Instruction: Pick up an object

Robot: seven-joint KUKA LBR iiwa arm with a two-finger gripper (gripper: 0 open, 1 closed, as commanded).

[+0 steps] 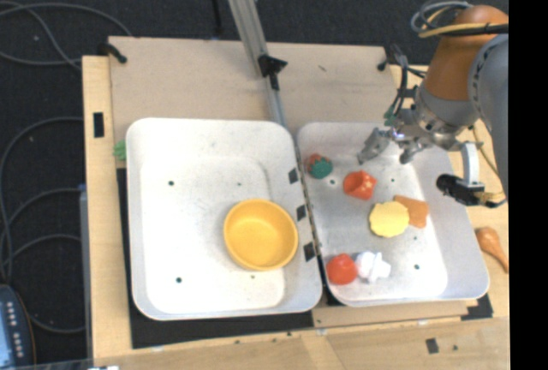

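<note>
Red object (359, 183) below open gripper (390, 151)

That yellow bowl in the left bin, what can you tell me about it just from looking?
The yellow bowl is round, smooth and plain, plastic by the look of it, the inside a little more orange than the rim. It stands upright, mouth up, with nothing inside. It rests on the floor of the left bin, toward that bin's lower right corner, with nothing else touching it.

A yellow bowl (260, 233) is parked in the left bin (171, 154). The gripper (388, 148), fingers spread, is hung over the right bin (445, 270), where a tomato (359, 183), yellow disc (389, 219) and red ball (341, 269) are scattered.
</note>
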